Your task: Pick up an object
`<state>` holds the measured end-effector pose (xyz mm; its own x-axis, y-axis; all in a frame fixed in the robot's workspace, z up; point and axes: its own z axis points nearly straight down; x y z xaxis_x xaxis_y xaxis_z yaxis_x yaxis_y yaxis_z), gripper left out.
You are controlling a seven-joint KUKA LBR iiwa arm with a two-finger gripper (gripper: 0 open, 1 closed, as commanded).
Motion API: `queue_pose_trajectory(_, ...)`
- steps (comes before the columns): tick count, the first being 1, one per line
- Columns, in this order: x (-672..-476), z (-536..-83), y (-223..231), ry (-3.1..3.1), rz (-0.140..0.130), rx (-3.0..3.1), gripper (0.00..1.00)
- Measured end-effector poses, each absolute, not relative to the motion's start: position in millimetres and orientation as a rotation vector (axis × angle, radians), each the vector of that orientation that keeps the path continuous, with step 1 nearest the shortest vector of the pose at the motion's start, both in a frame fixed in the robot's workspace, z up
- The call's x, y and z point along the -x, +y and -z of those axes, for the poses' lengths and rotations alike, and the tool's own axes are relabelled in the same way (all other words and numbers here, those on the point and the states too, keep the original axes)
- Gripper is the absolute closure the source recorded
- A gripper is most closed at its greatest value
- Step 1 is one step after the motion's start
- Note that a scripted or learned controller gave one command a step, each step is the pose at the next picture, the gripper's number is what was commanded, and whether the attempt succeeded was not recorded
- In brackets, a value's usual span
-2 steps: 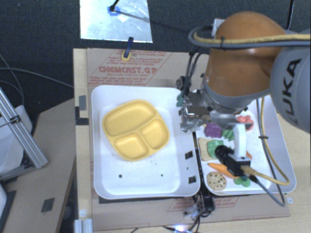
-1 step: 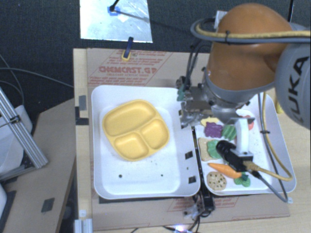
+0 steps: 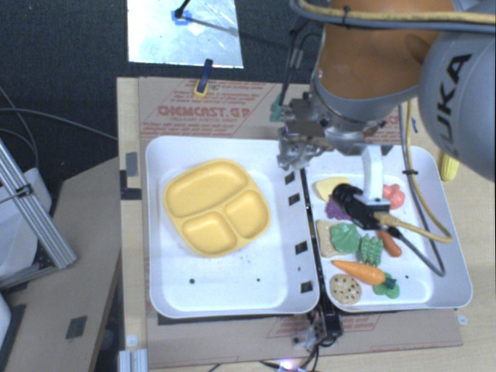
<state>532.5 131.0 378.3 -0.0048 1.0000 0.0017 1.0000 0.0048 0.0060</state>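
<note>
The overhead camera shows 2 white bins side by side on the desk (image 3: pixel 85 208). The left bin (image 3: pixel 232 279) holds a yellow divided plate (image 3: pixel 215 206). The right bin (image 3: pixel 434 177) holds crowded toy foods: carrot (image 3: pixel 358 270), cookie (image 3: pixel 344 288), lettuce (image 3: pixel 346 237), grapes (image 3: pixel 337 208) and a yellow piece (image 3: pixel 329 186).

The tool (image 3: pixel 296 150) hangs over the right bin's far left corner, near the yellow piece; I cannot tell whether it is spread or pressed together.

The carrot, on the near side, looks light, stiff and probably slippery. Gripping across its thick middle seems safest.
</note>
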Motion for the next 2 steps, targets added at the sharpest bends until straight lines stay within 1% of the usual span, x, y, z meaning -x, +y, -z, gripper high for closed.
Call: queue_pose_trajectory(2, -531.6, -398.9, 130.8, 2.231, -0.011, -2.209, 1.0)
